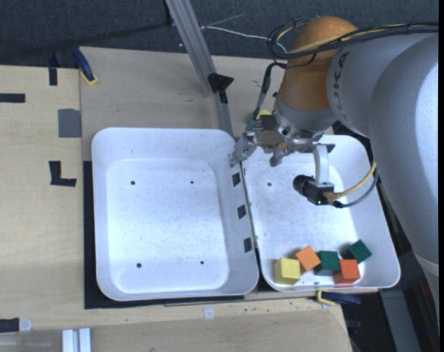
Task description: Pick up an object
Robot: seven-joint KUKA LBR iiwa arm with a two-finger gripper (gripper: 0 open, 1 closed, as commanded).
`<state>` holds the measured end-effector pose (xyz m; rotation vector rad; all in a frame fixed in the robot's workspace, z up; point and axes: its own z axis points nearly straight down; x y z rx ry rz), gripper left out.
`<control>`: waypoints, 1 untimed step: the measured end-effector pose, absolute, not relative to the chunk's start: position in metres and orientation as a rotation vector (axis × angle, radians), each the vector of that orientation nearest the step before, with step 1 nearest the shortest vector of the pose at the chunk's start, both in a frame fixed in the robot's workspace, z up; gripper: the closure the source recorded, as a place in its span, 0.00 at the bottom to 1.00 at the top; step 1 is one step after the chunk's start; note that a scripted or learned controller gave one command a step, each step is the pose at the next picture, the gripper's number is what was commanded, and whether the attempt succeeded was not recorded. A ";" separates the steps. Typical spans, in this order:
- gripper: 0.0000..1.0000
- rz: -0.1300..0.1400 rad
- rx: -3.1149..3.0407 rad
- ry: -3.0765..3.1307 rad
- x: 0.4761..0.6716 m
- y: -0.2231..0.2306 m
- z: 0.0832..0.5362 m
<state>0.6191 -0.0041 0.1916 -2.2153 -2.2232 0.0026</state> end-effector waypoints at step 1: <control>1.00 0.004 -2.218 -2.222 0.619 -0.006 0.201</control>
